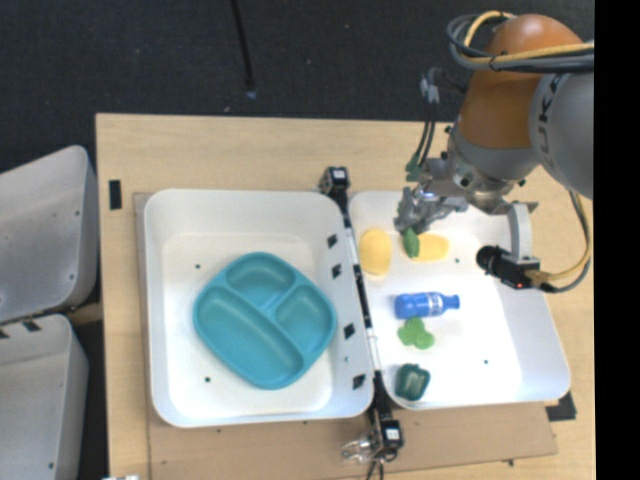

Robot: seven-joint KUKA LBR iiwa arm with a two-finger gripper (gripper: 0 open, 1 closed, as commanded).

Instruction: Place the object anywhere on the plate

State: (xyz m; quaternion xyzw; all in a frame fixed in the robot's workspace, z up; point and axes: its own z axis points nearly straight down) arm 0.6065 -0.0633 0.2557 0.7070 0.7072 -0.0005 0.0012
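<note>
A teal plate [263, 318] with three compartments lies in the left bin [170, 388]. My gripper [413, 226] hangs over the back of the right bin [520, 368], far to the right of the plate. A small green object [410, 243] sticks out below its fingertips, and the fingers look shut on it. This green piece sits just above a yellow object [435, 247] in the bin.
The right bin also holds a rounder yellow object [375, 252] near the divider, a blue bottle [427, 304] on its side, a green leafy toy [416, 335] and a dark green cup [411, 380] at the front. Between the bins runs a raised rim [352, 278].
</note>
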